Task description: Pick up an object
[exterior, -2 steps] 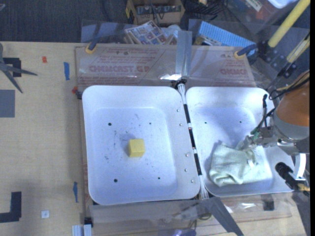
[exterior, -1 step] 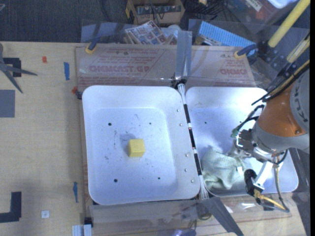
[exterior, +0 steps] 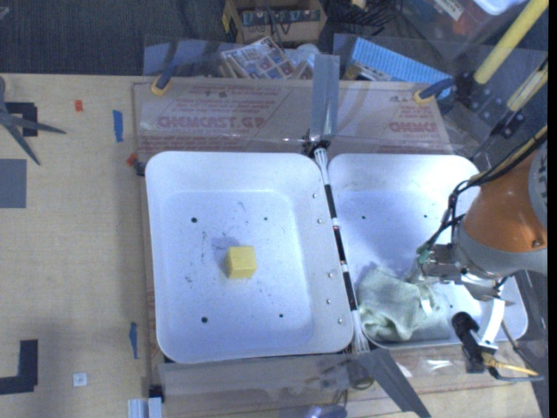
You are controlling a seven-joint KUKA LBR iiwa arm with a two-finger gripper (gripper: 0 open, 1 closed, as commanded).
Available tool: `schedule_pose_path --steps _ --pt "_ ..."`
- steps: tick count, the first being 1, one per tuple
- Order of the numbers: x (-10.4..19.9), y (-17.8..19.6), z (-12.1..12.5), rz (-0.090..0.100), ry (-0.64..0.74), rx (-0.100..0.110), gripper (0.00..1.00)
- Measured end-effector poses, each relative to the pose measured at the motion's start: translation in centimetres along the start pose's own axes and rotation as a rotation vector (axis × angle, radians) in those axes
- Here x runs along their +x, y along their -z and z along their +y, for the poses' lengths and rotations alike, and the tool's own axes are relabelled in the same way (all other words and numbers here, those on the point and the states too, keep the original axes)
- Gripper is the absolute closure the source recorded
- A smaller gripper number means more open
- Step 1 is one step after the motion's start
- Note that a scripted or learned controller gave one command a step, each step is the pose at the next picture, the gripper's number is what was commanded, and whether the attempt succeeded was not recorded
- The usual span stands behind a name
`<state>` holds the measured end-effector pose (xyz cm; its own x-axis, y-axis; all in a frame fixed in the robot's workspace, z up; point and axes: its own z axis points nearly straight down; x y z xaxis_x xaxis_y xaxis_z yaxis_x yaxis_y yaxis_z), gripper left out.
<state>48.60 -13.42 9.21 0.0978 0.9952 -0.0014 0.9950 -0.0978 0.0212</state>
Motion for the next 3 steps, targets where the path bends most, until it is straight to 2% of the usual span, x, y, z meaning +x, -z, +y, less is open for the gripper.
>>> schedule_pose_path --steps 1,2,3 --pt "1.9 0.0 -0.2 -0.003 0.385 0.0 1.0" --pt "9.6 9.1 7.6 0.001 0.043 0.02 1.0" --pt "4.6 2.2 4.6 0.0 -0.058 0.022 1.0"
